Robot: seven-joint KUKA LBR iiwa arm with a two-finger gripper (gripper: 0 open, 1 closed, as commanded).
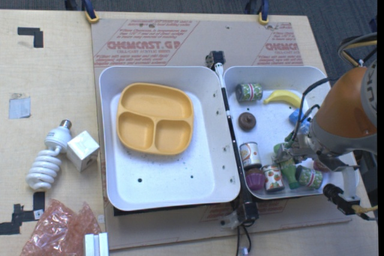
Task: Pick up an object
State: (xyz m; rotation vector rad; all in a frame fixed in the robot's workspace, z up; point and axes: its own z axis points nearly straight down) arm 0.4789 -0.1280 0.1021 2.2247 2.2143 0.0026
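The right bin (pixel 273 72) holds a green can (pixel 249 92) at the back, a yellow banana (pixel 283 96), a brown round piece (pixel 246 122), a white can (pixel 249 154), a purple item (pixel 255 177) and a small printed can (pixel 273 178) near the front. My gripper (pixel 289 159) is low in the bin's right half, among green items (pixel 309 177), with the orange-banded arm (pixel 348 111) above it. A blue object (pixel 297 117) peeks out beside the arm. The arm hides much of the fingers.
The left bin (pixel 114 129) carries a yellow three-compartment tray (pixel 156 119). Left of the bins lie a spiral light bulb (pixel 48 156), a white cube (pixel 83 150) and a reddish mesh bag (pixel 57 228). A divider runs between the bins (pixel 227 123).
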